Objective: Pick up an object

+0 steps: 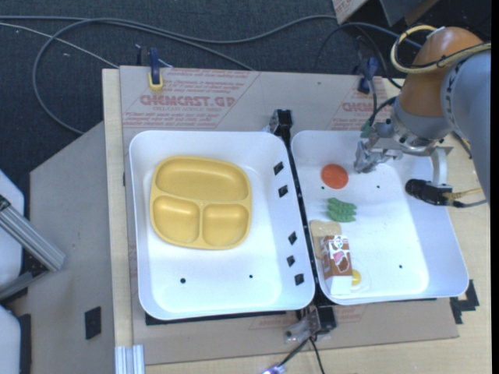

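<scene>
The orange round object [336, 176] is taken as the likeliest thing to be picked, since it lies nearest the gripper [366, 160], on the floor of the bin on the view's right [405, 240], towards its far end and near the wall shared with the other bin. The bench board [203, 92] is seen beneath both bins, and the grey arm [444, 68] is reached in from the right over the far corner. The bin on the view's left [156, 287] is occupied by a yellow divided plate [201, 201]. In the right-hand bin a snack packet [337, 257] is laid near the front, a small green piece [341, 209] is placed between the packet and the orange object, apart from both. The gripper is held just beside the orange object, on its right and slightly farther back, not over it; whether the claw is wide or narrow cannot be told, and nothing is seen held in it. From here a miss is judged the main risk: if the claw is lowered without being shifted across, only bare bin floor would be closed on. A rounded object may also be pushed or rolled aside by an off-centre touch, and the green piece could be disturbed if the correction is overshot.
</scene>
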Motion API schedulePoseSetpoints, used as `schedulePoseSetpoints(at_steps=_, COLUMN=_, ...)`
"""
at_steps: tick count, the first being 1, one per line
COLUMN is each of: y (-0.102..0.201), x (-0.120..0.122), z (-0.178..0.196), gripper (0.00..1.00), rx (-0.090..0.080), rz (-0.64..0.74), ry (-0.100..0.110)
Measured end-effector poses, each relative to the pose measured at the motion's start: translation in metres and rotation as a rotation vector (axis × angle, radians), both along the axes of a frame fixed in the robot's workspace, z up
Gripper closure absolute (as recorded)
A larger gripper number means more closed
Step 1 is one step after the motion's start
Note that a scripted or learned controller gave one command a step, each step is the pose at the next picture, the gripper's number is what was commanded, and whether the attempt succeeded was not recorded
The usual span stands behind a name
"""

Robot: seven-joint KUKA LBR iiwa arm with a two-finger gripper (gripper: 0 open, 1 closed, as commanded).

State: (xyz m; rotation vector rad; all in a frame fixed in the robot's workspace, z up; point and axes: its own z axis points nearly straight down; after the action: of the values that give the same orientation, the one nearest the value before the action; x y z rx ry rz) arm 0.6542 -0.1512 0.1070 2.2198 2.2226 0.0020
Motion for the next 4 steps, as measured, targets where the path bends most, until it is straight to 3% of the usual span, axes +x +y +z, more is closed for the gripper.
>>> schedulePoseSetpoints(at_steps=2, y=-0.005, x=0.001, z=0.119, gripper=1.0, rx=-0.002, rz=0.0, ry=-0.005)
schedulePoseSetpoints(at_steps=3, y=-0.005, x=0.002, z=0.138, gripper=1.0, rx=-0.002, rz=0.0, ry=-0.004)
schedulePoseSetpoints(at_steps=4, y=0.044, x=-0.023, z=0.127, gripper=1.0, rx=0.002, rz=0.003, ry=0.005)
